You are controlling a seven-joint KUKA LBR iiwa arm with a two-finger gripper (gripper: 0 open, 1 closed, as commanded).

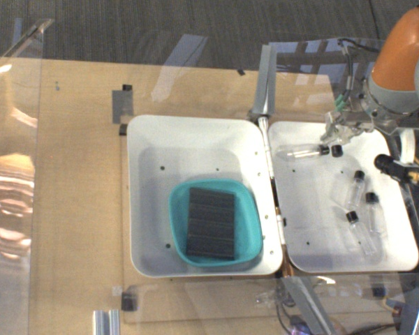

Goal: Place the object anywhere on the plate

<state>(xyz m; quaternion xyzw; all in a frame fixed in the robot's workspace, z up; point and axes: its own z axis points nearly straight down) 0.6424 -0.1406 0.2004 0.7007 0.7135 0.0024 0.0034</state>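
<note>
We see end effector (337,132) at upper edge of right shallow white bin (405,260), under grey arm with orange band (403,44). Fingers too small and cluttered to read; we cannot tell whether spread or pressed together. Just below-left of it, clear plastic vial with black cap (309,153) lies flat on bin floor, possibly touching tip. Three more clear black-capped vials (359,211) lie toward bin's right side. Left white bin (143,187) carries teal rounded-square plate (248,208) with dark ribbed rectangular block (211,223) on it. Wooden bench (63,208) beneath.
</note>
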